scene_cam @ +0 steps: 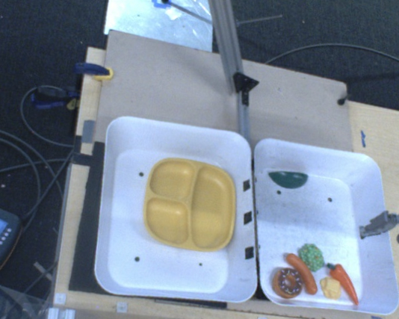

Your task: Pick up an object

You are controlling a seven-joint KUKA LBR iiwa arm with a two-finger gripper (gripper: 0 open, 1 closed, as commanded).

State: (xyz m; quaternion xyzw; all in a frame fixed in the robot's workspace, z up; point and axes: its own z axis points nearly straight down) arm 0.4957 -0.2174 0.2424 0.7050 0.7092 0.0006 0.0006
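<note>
Claw (378, 225) sits at right bin's (386, 195) right wall, above the floor; its spread cannot be judged, nothing visibly held. Toy food clusters in that bin's near corner: donut (288, 283), sausage (302, 274), broccoli (311, 256), carrot (344, 283). Left bin (130, 143) carries a yellow divided plate (191, 204).

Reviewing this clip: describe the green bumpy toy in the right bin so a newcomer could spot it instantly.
Look at the right shallow white bin, then its near corner, where small toy foods cluster. The bumpy green broccoli-like toy sits at the top of that cluster, between the orange sausage and the orange carrot; it is the cluster's one green piece.
</note>
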